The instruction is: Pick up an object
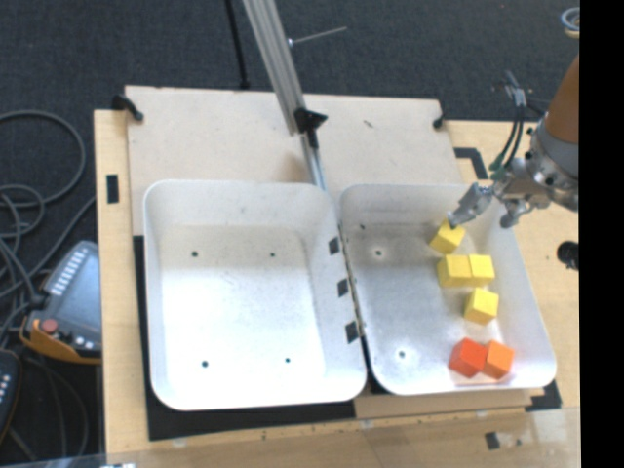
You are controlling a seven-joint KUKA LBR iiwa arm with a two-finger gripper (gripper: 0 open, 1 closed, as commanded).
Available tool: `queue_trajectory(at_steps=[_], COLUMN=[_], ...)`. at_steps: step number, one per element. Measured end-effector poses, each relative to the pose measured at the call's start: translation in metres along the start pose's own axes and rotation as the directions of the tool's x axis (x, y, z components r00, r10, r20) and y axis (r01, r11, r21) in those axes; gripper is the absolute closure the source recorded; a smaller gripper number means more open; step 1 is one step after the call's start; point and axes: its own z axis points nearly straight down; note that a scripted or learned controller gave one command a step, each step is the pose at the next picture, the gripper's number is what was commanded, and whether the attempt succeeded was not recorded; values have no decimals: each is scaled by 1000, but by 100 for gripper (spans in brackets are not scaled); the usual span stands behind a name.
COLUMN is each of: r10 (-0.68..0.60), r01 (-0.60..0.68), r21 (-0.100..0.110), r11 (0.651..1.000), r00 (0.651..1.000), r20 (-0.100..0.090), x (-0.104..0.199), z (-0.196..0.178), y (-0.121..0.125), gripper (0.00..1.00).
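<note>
The gripper (487, 206) hangs over the upper right part of the right bin (390, 300), reached in from the right edge of the view, with the grey wrist and orange band just visible there. Its two fingers stand spread apart, one slanting down to the left and the other shorter to the right, and nothing sits between them. The tip of the left finger (466, 208) is just above a tilted yellow block (448, 238), very close to its upper corner; whether they touch cannot be told. Below lie two more yellow blocks (465, 270) side by side, a fourth yellow block (482, 305) under them, and two orange blocks (481, 359) together near the bin's lower right rim.
</note>
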Motion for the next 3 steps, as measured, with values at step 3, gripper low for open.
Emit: queue_trajectory(at_steps=[3], r10=[5], r01=[-5], r21=[7], r11=[1000], r00=[1000], r20=[-2], x=[-3], z=[31], y=[25], gripper=[0])
